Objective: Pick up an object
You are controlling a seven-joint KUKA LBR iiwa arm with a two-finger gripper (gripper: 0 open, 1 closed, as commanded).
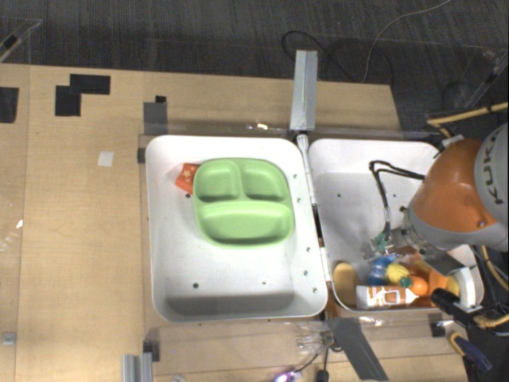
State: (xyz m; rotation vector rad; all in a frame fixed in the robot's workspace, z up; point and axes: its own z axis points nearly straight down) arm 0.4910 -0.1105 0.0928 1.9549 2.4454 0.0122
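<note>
1. Camera view, the bench: two shallow white bins sit side by side on a pale wooden bench. The left bin (171, 237) and the right bin (346, 177) share a middle wall, with a grey metal post (304, 90) standing at the far end of that divide.

2. Left bin: a green divided tray (241, 200) lies in its far half, three compartments facing up. A small red-orange packet (185, 178) peeks out from beside the tray's left edge, touching it.

3. Right bin: the objects are crowded into the near corner. I can make out a white bottle with an orange label (386, 296) lying on its side along the near wall, a tan wooden spoon-shaped piece (344, 278) just to its left, a blue and yellow item (387, 270) above the bottle, and an orange toy (421, 285) to the right of those. They lie touching one another in a heap.

4. The arm (461, 193) reaches in from the right, its orange band broad over the bin's right side, a black cable (382, 173) looping off it across the bin floor.

5. The gripper (387, 245) is down over the heap, right above the blue and yellow item. Whether the pincer is open, closed, or gripping something, I cannot tell; the wrist and clutter hide it.
</note>
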